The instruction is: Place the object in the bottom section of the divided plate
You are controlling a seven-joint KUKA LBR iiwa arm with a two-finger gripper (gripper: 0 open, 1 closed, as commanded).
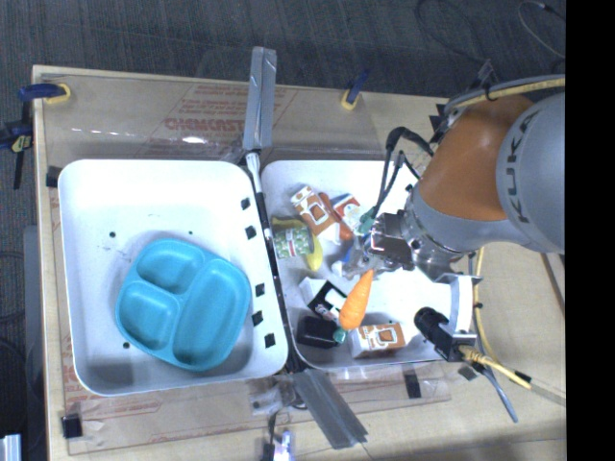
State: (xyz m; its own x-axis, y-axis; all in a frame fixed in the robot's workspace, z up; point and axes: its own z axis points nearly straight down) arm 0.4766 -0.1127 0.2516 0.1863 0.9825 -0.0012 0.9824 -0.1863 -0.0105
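A blue divided plate lies in the left bin, with two small sections on its left and one large section on its right. My gripper is over the middle of the right bin. An orange carrot lies slanted just below the gripper, its upper end touching or very close to it. The arm's wrist hides the point where they meet.
Around the carrot the right bin holds several small items: two orange-and-white cartons, a yellow banana beside a green-labelled can, a black piece and a brown carton. The bins' shared wall runs between plate and gripper.
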